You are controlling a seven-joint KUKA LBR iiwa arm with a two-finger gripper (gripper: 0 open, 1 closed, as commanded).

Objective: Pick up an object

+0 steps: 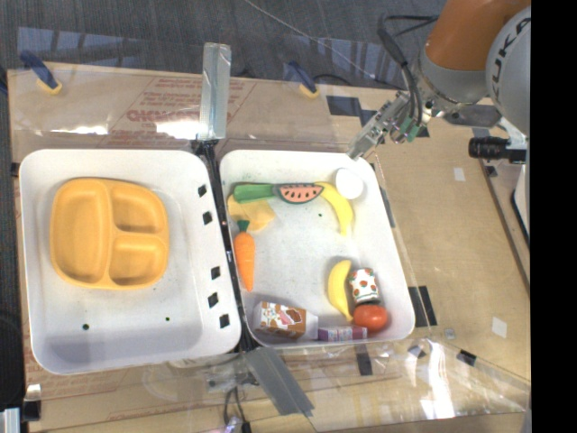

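The right bin (383, 219) holds several toy foods: a watermelon slice (297, 191), a green piece (252, 190), a carrot (244, 253), two bananas (341, 209) (338, 289), a white round lid (349, 184), a small can (362, 285), a red tomato (370, 317) and a brown packet (284, 320). My gripper (363, 145) hangs just beyond the bin's far right corner, pointing down and left, a little above and behind the white lid. It touches none of the objects.
The left bin (36, 314) holds an orange divided plate (108, 233). A metal bracket (215, 88) stands behind the seam between the bins. The arm's cables (401, 52) trail near the wrist, over the bench at the right.
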